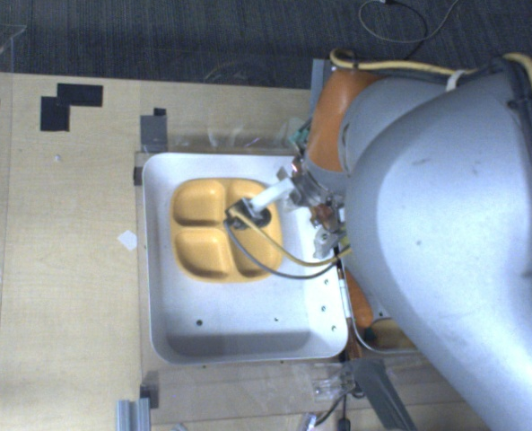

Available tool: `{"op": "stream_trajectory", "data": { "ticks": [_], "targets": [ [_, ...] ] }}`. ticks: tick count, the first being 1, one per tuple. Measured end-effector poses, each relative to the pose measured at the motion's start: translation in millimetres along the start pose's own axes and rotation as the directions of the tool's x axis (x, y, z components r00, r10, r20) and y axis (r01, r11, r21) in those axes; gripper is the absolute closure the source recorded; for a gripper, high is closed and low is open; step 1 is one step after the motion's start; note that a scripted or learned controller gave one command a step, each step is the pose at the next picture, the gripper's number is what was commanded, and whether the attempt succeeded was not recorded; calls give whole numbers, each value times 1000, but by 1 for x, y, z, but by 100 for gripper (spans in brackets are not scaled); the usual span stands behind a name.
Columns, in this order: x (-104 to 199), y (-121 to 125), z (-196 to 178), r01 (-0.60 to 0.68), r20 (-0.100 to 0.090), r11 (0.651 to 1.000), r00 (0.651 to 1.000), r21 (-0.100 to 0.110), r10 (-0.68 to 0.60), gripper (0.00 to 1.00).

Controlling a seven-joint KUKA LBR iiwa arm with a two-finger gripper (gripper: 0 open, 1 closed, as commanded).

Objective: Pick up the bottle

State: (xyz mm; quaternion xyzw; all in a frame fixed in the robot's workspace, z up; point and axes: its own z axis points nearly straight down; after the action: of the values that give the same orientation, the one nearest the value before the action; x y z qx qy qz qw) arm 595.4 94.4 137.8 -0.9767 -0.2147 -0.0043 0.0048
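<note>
Tool [320,215]: it is hanging from the grey arm [445,223] low over the white bin [162,277], close by that bin's right wall. The wrist is covering it from above, so whether it is standing apart or together cannot be told, and nothing is showing clamped in it.

Yellow tray [198,236]: it has several hollows and is lying flat on the bin floor just to the left of the tool. The hollows in view are carrying nothing.

Bottle: its place is uncertain. The likeliest candidate is a slim orange shape [359,305] peeking out from under the arm's edge on the near side of the tool, just beyond the bin's right wall. The arm is hiding too much of it to say what it is.

Desk [59,268]: pale wood is stretching well to the left of the tool, with black patches [68,104] lying at its far-left corner.

Progress, as a judgement: the task is looking barely begun. The tool is sitting down at bin level, but no grasp is showing and nothing is being lifted. What is remaining is the whole of the job: getting the tool over the bottle, closing on it, and raising it clear of the bin.
</note>
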Motion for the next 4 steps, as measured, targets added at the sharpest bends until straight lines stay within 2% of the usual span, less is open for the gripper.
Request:
{"op": "stream_trajectory", "data": {
  "ticks": [1, 2, 3, 4],
  "targets": [
    [-31, -58, 46, -35, -9, 999, 999, -6, 35, 0],
    [-63, -97, 43, -124, -9, 992, 992, -7, 124, 0],
    [-39, -160, 47, -73, -5, 997, 997, -20, 73, 0],
    [-40, -151, 48, 157, 6, 987, 988, -34, -157, 0]
  ]
}}
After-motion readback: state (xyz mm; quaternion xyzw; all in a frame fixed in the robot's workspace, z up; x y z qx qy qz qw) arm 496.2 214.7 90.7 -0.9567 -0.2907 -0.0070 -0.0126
